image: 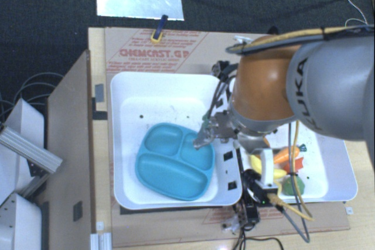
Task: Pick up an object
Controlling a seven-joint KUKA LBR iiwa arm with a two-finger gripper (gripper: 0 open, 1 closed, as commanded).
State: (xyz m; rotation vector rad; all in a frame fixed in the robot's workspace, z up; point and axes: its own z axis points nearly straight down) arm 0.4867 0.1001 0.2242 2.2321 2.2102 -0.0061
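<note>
Blue tray (173, 164) is lying in the left bin (135, 108). Gripper (205, 136) is hovering over its right edge. Can't tell the grip state.

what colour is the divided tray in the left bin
Light blue, seen clearly in the camera view: the divided tray lies in the left bin.

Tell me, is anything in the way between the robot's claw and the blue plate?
Nothing visible is. The gripper hangs right over the near-right edge of the blue divided plate in the left bin, with no other thing between them. The toy food lies apart in the right bin, beneath the arm.
</note>
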